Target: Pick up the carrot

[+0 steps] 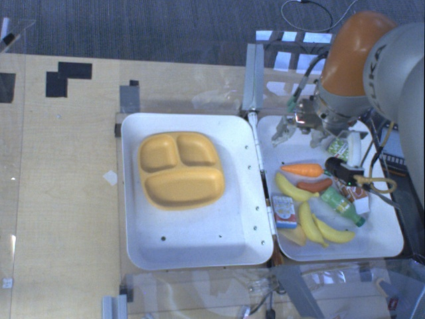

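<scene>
The orange carrot [302, 170] lies on its side in the right bin [392, 244], near the bin's upper middle, with its tip pointing left. My gripper [299, 135] hangs just above and behind the carrot, toward the bin's far edge. Its two grey fingers [282, 131] stand spread apart, open, with nothing between them. There is a small gap between the fingertips and the carrot.
Beside the carrot lie a red sausage [313, 185], yellow bananas [312, 221], a green bottle [340, 202], a small carton [284, 209] and a green-white packet [339, 146]. The left bin [199, 244] holds a yellow divided tray [180, 168].
</scene>
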Tool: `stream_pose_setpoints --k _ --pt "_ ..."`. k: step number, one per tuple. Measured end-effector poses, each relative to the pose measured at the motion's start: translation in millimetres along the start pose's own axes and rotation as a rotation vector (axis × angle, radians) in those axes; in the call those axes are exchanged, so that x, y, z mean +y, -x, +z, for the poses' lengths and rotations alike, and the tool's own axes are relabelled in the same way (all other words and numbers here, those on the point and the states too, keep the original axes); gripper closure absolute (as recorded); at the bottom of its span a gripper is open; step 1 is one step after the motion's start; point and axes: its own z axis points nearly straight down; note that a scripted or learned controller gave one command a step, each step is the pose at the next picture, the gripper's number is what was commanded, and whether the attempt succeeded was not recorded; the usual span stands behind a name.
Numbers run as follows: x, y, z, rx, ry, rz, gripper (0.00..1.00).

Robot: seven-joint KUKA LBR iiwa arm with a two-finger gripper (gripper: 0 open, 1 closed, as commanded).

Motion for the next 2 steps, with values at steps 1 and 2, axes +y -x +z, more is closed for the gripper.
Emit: stream_pose_setpoints --k 1,2 --pt "-12.7 64.6 93.6 -0.003 0.025 0.110 0.00" --pt "-11.7 65.0 84.6 -0.005 0.026 0.109 1.00"
